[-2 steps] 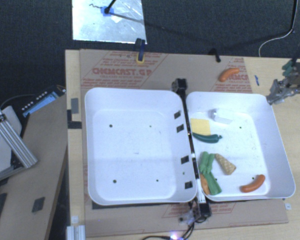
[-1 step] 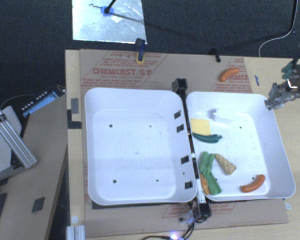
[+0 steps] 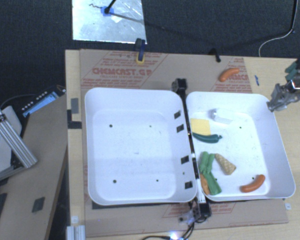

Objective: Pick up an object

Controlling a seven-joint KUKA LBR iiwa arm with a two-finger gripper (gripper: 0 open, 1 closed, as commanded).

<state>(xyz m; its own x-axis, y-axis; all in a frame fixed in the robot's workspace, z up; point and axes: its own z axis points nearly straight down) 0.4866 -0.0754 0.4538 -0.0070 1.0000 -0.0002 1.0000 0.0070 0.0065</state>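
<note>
The gripper (image 3: pixel 285 96) hangs off the right bin's (image 3: pixel 277 134) far corner; its opening I cannot tell. The sausage (image 3: pixel 253 183) hugs the wall, risking a glancing miss.

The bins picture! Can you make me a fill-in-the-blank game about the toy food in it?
1. All the toy food inside a bin lies in the ____ bin.
2. The yellow cheese slice lies just above a dark ____ pepper.
3. One orange sausage is in the bin; the other sausage lies ____ the bins, on the bench.
4. The gripper is at the bin's upper ____ corner.

Missing words: right; green; outside; right
</note>
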